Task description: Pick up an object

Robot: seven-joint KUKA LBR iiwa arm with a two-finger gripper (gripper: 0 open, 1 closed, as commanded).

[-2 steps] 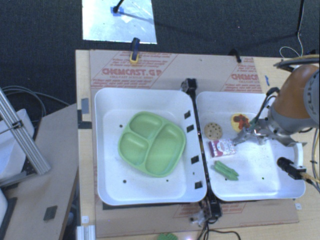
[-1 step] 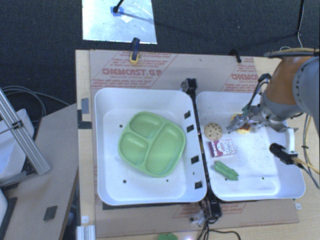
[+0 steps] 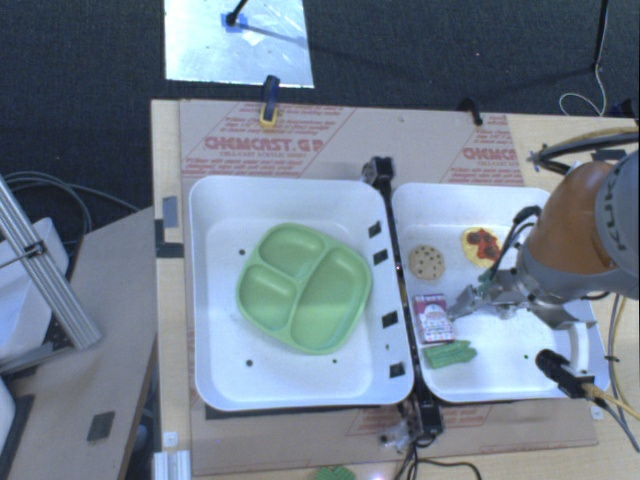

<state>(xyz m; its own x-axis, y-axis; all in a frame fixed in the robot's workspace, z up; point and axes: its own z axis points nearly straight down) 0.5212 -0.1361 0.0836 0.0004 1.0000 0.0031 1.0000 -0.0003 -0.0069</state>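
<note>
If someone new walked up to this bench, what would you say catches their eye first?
Most likely the green divided tray, lying at a tilt in the middle of the left bin. Next, the arm's orange band over the right bin, with the gripper just above a red packet. Around it lie a cookie, a red-and-yellow item and a green piece.
</note>
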